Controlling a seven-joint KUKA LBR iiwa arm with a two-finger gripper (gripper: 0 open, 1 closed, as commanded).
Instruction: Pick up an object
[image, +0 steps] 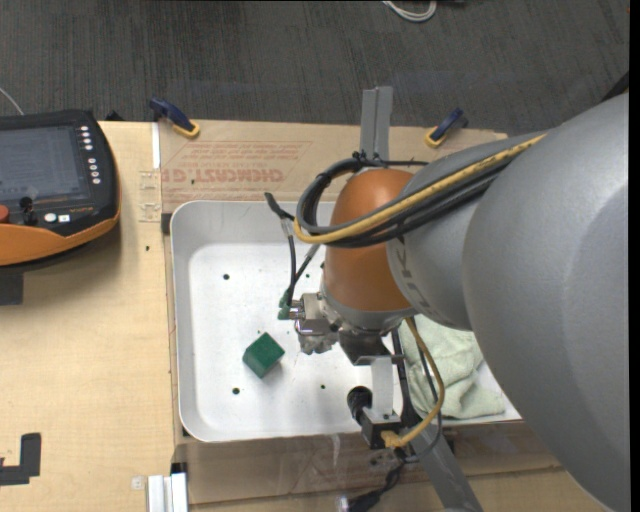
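Green cube (263, 355) on smooth white bin (200, 300) — end effector (312, 335) beside it, grip state unclear.

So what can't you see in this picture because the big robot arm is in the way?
- The gripper: in the camera view the orange band and wrist cover it from above, so open or shut can't be told.
- The right bin: the arm hides most of it; just a pale green cloth peeks out.
- The left bin: its right side sits under the arm. The green block is plain to see.
- The tablet: cut off by the left edge.
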